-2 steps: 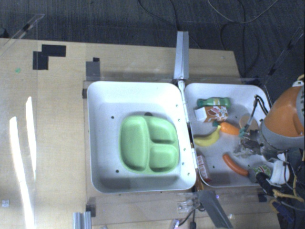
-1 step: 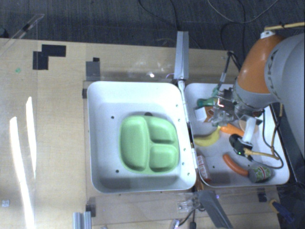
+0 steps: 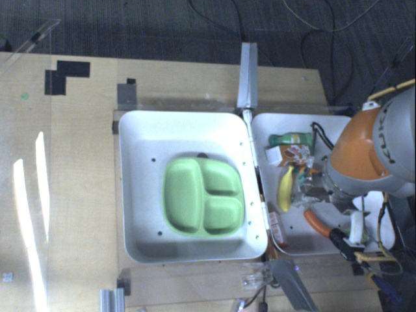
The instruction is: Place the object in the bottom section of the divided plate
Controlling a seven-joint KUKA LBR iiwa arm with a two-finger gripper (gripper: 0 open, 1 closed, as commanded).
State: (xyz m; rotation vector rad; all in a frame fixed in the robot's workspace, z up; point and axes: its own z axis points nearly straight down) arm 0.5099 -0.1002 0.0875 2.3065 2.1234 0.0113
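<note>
A green divided plate (image 3: 203, 195) lies in the middle of the left white bin (image 3: 140, 142); its three sections hold nothing. In the right bin (image 3: 260, 135) a yellow banana (image 3: 285, 188) lies upright along the left side, with a green bottle (image 3: 290, 139) and a brown-and-white packet (image 3: 292, 155) above it. My gripper (image 3: 307, 190) hangs low over the right bin just right of the banana, beneath the orange-banded wrist. An orange carrot-like piece (image 3: 316, 221) lies below the gripper.
A flat printed packet (image 3: 275, 225) lies along the right bin's lower left wall. A metal divider post (image 3: 247, 77) stands between the bins at the back. Black cables trail over the dark floor behind the bench.
</note>
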